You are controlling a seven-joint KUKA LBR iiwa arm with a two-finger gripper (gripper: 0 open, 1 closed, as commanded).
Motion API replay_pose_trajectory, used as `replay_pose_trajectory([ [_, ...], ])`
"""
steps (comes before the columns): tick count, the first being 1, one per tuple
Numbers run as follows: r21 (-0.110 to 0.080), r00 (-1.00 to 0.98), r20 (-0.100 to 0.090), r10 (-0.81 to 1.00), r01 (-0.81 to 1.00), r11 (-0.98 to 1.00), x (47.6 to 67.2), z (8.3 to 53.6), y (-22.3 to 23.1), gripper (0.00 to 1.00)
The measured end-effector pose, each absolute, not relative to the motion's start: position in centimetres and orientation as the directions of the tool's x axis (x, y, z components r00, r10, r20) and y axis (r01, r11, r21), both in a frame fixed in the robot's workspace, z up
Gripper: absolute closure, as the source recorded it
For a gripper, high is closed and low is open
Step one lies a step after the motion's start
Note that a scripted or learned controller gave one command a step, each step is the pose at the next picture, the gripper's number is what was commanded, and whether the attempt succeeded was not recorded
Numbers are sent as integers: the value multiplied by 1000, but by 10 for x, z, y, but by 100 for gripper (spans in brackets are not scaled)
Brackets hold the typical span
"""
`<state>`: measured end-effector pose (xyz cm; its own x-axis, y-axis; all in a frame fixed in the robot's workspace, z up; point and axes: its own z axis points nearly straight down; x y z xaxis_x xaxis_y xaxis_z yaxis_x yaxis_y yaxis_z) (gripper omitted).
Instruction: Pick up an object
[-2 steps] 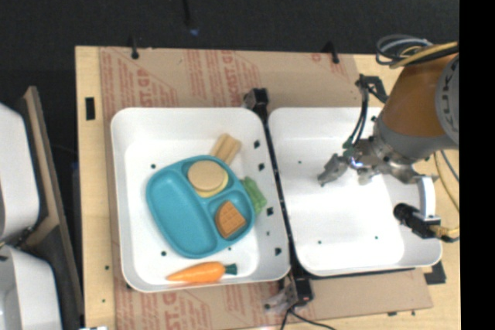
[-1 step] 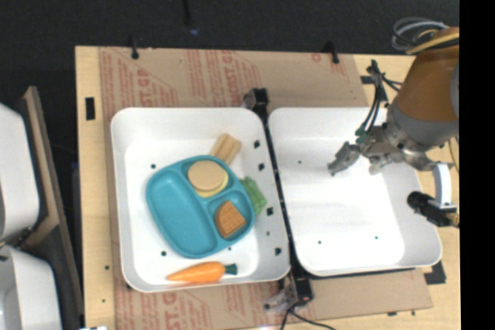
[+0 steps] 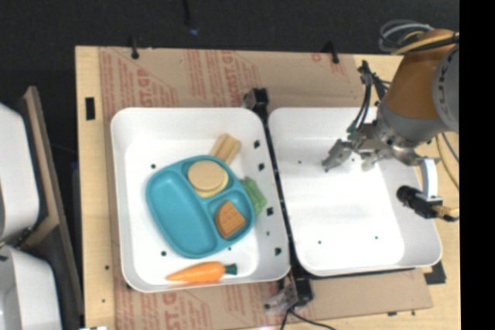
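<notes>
My gripper [image 3: 349,158] hangs over the upper middle of the right bin [image 3: 348,243], on the grey arm with its orange band [image 3: 414,85]. Its fingers stand apart, open, with nothing between them. All the objects lie in the left bin [image 3: 135,143]. A blue divided plate [image 3: 178,216] carries a round tan disc [image 3: 209,176] and a brown waffle-like piece [image 3: 230,219]. A wooden block [image 3: 226,147] rests off the plate's upper edge, and a green piece [image 3: 255,195] sits by the plate's right side. An orange carrot [image 3: 197,272] lies near the bin's front wall.
A black divider strip [image 3: 272,174] runs between the two bins. Cardboard [image 3: 186,77] covers the bench behind them. Cables and a black-and-white fitting [image 3: 421,193] hang off the arm over the right bin's right side.
</notes>
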<state>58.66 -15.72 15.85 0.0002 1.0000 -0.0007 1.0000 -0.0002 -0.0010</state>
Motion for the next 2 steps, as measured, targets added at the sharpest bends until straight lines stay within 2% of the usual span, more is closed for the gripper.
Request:
replay_pose_trajectory([
  [1,3,1,-1,1000,1000,-1,590,187,-165,0],
  [2,2,2,-1,1000,1000,-2,605,195,-194,0],
])
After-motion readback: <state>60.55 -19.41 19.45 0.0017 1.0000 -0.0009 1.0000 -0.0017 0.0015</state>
